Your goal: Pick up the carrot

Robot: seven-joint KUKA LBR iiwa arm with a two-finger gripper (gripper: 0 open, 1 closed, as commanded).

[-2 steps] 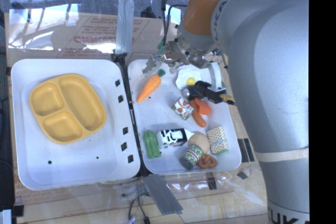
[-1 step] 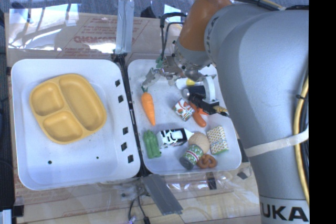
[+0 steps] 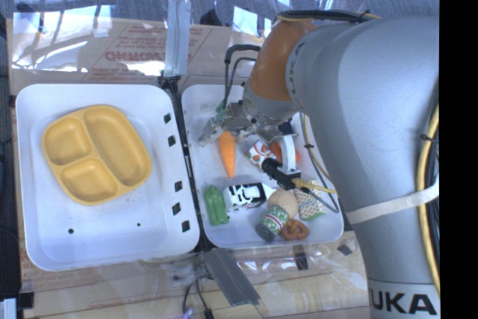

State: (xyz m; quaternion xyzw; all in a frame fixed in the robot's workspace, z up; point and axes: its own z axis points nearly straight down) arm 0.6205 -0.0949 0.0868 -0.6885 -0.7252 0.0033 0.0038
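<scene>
The left bin [image 3: 30,183] holds a yellow divided plate [image 3: 95,153]. The right bin [image 3: 196,104] holds the carrot [image 3: 227,152], at six o'clock from the jaws, plus a green toy [image 3: 216,205] and clutter.

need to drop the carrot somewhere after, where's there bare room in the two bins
Left bin: bare white floor in front of and left of the yellow divided plate, and a strip between plate and divider. Right bin: a small bare patch at the near-left wall, left of the carrot. Its front half is crowded with the green toy, black-and-white item and pretzel.
</scene>
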